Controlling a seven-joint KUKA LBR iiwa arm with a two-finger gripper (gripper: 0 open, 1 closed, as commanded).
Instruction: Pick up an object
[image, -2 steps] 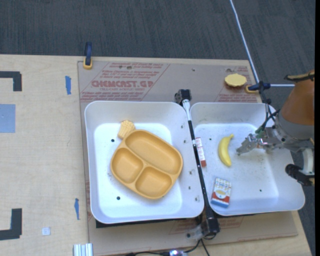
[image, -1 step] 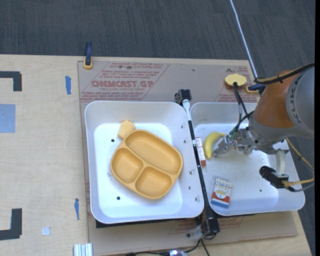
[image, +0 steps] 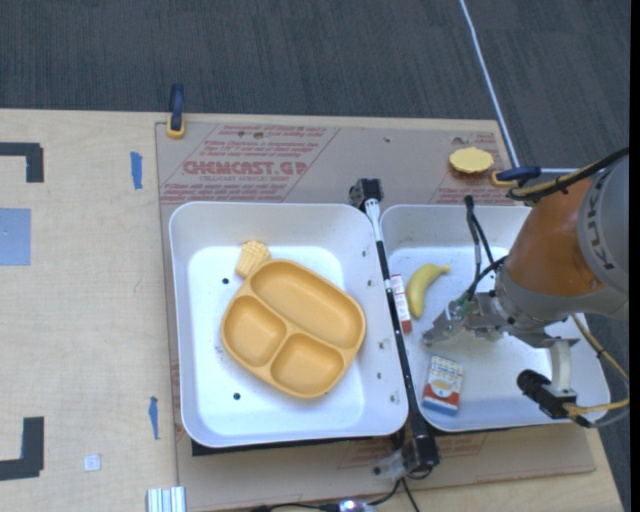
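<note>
Banana (image: 425, 286) lies in the right bin (image: 590, 400), just up and left of the tool (image: 447, 326), with a small carton (image: 443, 386) just below. The tool hangs low over the bin floor with nothing between its fingers; how wide they stand I cannot tell. A good grasp probably means centring over the banana's middle, closing across its narrow width, and staying clear of the divider (image: 392, 300) between the bins.
</note>
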